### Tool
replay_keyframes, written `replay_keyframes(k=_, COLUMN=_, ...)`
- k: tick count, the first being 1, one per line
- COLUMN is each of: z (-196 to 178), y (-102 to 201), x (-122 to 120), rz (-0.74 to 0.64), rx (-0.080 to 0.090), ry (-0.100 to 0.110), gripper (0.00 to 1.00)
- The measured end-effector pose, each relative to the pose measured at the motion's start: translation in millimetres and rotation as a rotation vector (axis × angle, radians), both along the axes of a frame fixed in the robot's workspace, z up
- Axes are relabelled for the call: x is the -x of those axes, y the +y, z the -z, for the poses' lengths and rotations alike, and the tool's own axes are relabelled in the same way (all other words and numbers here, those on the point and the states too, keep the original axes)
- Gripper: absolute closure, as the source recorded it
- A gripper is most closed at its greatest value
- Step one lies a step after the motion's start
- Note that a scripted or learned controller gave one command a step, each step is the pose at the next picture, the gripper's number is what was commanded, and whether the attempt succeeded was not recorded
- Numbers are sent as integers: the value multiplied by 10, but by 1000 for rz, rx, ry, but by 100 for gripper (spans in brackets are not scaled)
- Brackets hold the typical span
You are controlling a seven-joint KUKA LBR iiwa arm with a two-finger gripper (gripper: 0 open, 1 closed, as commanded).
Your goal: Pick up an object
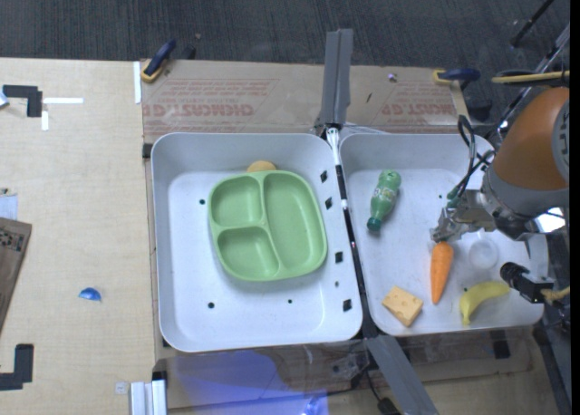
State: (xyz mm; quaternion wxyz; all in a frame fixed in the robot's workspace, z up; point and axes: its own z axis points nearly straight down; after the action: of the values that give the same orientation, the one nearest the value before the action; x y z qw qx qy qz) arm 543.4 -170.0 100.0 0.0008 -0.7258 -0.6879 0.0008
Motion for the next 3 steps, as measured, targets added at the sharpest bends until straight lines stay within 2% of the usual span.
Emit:
replay_keyframes(k=1, z=38, y=-80, x=587, rz=-370, rx=7, ry=-20, gripper=100)
replay_keyframes(k=2, z=-823, y=-19, x=471, rz=-273, rx=1, ry=-2, gripper=100)
replay_keyframes(k=3, z=-1082, y=531, x=104, rz=-80, rx=1, ry=-1, gripper=100)
